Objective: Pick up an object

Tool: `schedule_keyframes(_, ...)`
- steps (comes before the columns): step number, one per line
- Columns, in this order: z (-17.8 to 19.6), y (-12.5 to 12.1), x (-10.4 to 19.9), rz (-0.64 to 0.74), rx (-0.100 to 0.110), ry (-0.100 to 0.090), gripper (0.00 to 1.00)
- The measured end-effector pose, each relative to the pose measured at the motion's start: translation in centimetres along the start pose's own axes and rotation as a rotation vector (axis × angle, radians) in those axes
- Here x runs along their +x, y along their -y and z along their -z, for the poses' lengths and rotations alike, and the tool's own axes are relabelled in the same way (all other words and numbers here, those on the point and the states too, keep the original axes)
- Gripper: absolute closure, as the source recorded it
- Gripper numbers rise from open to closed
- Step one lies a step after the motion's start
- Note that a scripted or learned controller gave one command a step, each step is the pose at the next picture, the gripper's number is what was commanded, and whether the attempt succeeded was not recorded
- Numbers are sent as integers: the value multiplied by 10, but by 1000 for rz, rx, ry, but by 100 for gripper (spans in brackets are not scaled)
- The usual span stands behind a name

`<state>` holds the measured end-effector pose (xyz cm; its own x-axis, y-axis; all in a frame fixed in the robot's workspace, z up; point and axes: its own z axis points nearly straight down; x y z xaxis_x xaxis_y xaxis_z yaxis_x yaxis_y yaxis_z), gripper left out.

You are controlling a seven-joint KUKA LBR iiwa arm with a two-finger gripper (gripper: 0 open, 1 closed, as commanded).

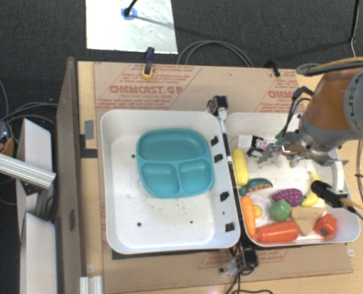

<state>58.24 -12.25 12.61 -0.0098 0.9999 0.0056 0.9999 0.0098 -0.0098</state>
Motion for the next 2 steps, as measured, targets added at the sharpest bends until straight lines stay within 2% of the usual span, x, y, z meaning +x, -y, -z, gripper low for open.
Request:
schedule_keyframes(1, -37, -61, 10, 0, -6, 5, 0)
schedule_keyframes(2, -36, -71, 6, 3, 20, -3, 0)
